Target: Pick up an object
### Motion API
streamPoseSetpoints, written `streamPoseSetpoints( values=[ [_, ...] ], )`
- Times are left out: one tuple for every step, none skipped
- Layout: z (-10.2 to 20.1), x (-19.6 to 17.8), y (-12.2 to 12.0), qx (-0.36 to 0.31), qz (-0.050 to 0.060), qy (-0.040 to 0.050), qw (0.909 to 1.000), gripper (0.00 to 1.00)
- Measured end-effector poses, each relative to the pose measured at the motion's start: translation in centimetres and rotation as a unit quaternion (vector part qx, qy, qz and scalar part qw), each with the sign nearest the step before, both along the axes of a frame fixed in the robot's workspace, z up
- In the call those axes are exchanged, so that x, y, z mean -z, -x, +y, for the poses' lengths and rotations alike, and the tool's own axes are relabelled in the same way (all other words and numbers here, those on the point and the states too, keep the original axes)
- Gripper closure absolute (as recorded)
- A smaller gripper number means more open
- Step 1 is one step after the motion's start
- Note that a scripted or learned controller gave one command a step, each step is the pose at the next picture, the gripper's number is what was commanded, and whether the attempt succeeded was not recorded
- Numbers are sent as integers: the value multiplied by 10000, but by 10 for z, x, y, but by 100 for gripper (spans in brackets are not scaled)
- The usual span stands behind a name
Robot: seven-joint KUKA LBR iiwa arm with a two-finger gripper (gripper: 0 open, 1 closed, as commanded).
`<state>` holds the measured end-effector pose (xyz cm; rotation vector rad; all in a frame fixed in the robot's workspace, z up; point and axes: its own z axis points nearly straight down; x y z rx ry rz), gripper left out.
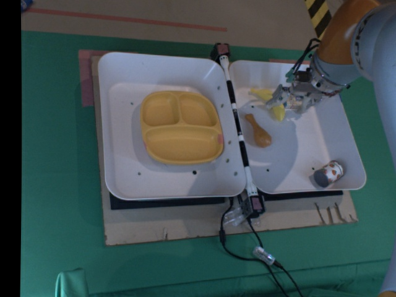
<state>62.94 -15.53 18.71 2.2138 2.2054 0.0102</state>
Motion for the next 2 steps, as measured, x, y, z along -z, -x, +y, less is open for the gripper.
streamPoseSetpoints(
  values=[
    [-3, -18, -3, 24, -72, 29, 10000, 100],
    [42, -148, 0, 5, 9, -10, 10000, 100]
  ],
)
